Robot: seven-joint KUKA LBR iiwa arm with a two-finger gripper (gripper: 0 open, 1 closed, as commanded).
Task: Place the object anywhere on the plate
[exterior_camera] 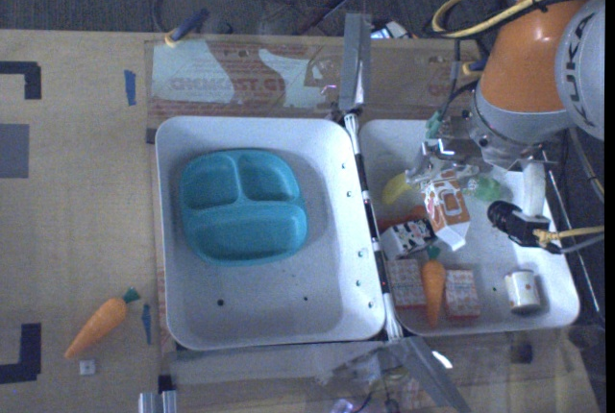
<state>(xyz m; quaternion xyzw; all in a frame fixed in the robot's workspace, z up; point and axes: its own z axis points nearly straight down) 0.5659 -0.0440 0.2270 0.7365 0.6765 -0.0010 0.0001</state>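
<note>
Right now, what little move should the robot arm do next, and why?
Probably go straight down onto the small carton. The gripper hangs over it in the right bin, and the blue plate in the left bin holds nothing yet.

My arm runs off the right edge and hides part of the right bin. My wrist covers my gripper; a yellow object beside it stays too blurred to name.
</note>
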